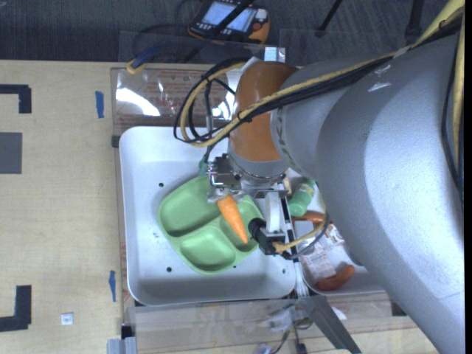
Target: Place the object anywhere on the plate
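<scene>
A green divided plate (pixel 193 223) lies in the left white bin (pixel 147 198). An orange carrot (pixel 233 220) lies at a slant over the plate's right side, above the ridge between its compartments. My gripper (pixel 224 195) hangs right over the carrot's upper end, below the wrist's orange band. From this angle I cannot tell whether the carrot rests on the plate or is held.
The big grey arm covers most of the right bin. Beside the arm in that bin lie a green item (pixel 303 195), a printed packet (pixel 324 255) and a reddish sausage (pixel 337 277). Cables loop over the left bin's far edge (pixel 193 120).
</scene>
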`<state>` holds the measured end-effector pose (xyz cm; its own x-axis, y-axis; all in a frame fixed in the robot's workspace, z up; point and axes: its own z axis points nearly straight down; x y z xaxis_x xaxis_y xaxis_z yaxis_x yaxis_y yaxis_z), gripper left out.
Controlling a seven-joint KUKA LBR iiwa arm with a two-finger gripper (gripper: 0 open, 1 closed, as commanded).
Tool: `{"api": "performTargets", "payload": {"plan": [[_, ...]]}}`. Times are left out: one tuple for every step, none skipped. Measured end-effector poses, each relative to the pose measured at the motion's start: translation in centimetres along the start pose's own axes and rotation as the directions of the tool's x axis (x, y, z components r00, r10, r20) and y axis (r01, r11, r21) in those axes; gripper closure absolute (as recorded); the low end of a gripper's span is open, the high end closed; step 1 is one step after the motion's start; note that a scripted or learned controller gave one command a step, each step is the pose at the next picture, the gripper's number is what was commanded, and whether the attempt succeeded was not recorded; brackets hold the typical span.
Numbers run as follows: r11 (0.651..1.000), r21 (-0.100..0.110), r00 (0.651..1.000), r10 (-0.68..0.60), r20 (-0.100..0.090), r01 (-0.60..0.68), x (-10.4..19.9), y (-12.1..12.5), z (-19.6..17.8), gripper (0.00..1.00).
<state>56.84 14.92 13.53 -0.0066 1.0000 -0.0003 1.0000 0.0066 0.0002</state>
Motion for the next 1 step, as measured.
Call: {"api": "performTargets", "payload": {"plan": [[1.000,0.000,1.000,0.000,0.000,0.000,-0.01,0.01,-0.01,0.00]]}}
